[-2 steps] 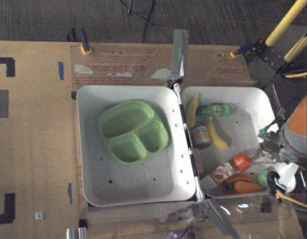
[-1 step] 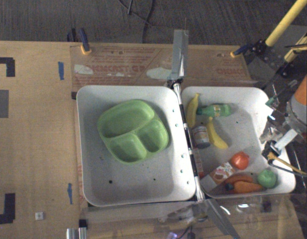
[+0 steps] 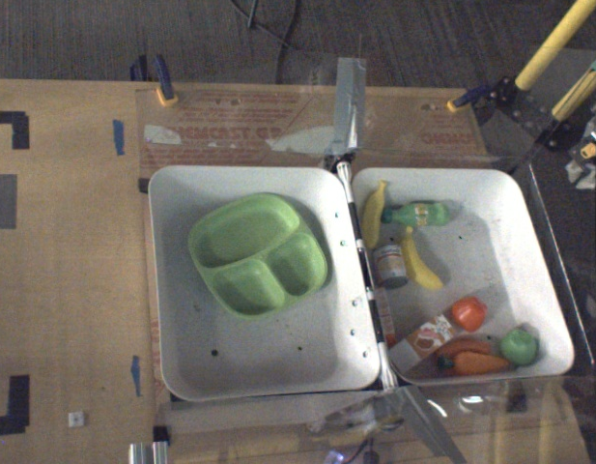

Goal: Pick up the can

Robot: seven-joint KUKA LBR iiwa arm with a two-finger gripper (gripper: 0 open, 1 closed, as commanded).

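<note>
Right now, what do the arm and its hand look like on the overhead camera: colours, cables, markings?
I cannot tell that from this frame. At the upper right, on the side the arm reaches in from, I see a slanted yellow bar and a black fitting at its foot. I cannot tell whether they belong to the arm.

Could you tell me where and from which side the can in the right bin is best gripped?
The can appears upright, so probably grip its round sides from above. One banana lies just behind it and another at its right, so close along the clearer diagonal.
</note>
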